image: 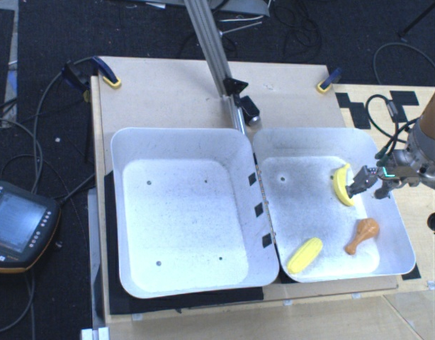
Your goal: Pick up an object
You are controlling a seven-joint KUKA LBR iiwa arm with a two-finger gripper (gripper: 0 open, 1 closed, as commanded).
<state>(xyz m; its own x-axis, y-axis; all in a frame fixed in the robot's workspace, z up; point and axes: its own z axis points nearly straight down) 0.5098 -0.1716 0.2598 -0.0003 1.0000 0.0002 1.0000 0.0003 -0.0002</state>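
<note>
Banana (341, 184), a small yellow one, lay in the right bin (302, 154), near its right side. That was one of the things the arm could pick up.

The bench (175, 94) was a big pale wooden top on a dark floor (47, 20) with black cables. Two white bins sat side by side on it. The left bin (132, 154) was beside the right one, and their edges touched in the middle. A long metal pole (210, 41) leaned over the back of the bench. A grey screen box (19, 225) lay on the floor at the left.

A yellow corn cob (304, 254) lay near the front of the right bin. A brown chicken leg toy (363, 235) lay close by.

The claw (364, 182) was low in the right bin, just beside the banana. I could not tell if it was apart or together.
</note>
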